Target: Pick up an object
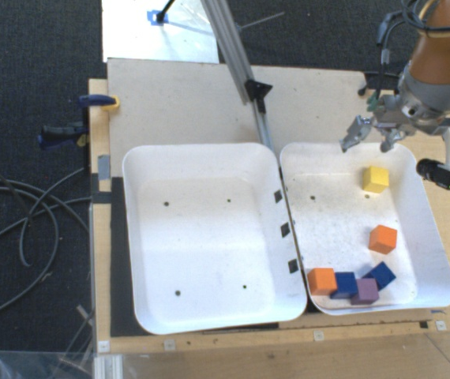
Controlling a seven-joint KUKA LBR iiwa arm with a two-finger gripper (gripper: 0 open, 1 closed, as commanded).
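Note:
My gripper [371, 138] hangs open over the far edge of the right bin [424, 212], with nothing between its fingers. A yellow cube [375, 179] lies just below it, a little toward the front. Further forward sits an orange cube [383, 238]. Along the bin's near wall a second orange cube [322, 280], a blue block [344, 284], a purple cube [365, 290] and another blue block [381, 275] are bunched together.
The left bin [142, 235] stands beside the right one, their rims touching. A slanted metal pole [233, 46] crosses the back of the bench. Clamps [79, 117] and cables [20, 212] lie off the bench's left side.

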